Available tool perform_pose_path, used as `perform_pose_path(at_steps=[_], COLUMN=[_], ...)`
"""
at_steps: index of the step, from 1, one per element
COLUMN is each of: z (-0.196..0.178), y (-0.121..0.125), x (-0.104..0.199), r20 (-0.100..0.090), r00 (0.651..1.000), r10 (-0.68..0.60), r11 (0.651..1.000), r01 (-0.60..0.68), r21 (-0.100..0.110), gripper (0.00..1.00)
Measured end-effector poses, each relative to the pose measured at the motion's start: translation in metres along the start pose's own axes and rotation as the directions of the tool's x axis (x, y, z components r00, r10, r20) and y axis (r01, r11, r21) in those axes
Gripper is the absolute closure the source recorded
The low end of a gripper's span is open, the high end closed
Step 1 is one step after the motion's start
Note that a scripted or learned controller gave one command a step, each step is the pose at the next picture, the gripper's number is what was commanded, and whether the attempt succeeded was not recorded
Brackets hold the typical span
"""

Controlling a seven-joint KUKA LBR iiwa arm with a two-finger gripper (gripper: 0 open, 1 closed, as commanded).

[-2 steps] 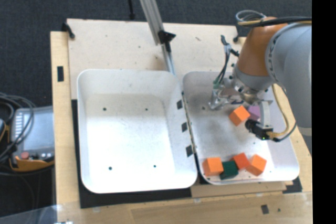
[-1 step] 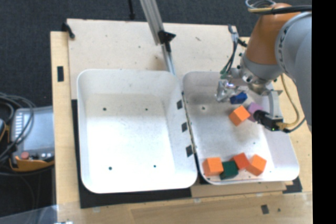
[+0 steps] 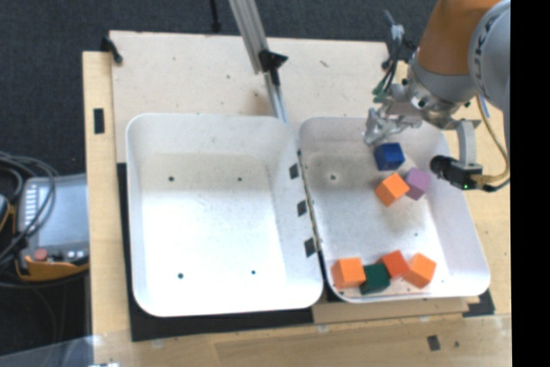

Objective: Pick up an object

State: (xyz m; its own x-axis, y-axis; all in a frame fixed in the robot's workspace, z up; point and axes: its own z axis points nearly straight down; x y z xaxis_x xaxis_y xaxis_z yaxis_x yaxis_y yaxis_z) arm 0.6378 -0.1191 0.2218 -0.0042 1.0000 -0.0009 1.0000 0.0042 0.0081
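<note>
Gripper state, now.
Gripper: cannot be told; it hangs just above the blue cube in the right bin, and no object shows between its fingers.

Gripper (image 3: 378, 126) above right bin (image 3: 455, 219), just beside blue cube (image 3: 389, 155); orange cube (image 3: 392, 188) nearby

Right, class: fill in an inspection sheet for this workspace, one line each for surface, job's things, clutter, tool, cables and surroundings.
Surface: wooden bench bearing a left bin and a right bin.
Job's things: in the right bin, a blue cube, orange cube and purple cube near the top; three orange blocks and a green block along the bottom edge.
Clutter: nothing seen.
Tool: tool just above the blue cube; grasp unclear.
Cables: cables on the arm.
Surroundings: metal strut, dark carpet, grey device at left.
</note>
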Motion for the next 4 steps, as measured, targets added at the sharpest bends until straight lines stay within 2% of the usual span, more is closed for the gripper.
perform_pose_path(at_steps=[1,2,3,4], z=[-0.055,-0.039,-0.029,-0.015], y=[-0.003,-0.020,-0.042,-0.052], x=[0.008,0.059,0.113,0.163], r20=[0.000,-0.001,-0.001,-0.001], r00=[1.000,1.000,1.000,1.000], r10=[-0.002,-0.001,-0.002,-0.002], r11=[1.000,1.000,1.000,1.000], r01=[0.002,0.001,0.002,0.002], r21=[0.001,0.010,0.009,0.009], gripper=[1.00,1.00,1.00,1.00])
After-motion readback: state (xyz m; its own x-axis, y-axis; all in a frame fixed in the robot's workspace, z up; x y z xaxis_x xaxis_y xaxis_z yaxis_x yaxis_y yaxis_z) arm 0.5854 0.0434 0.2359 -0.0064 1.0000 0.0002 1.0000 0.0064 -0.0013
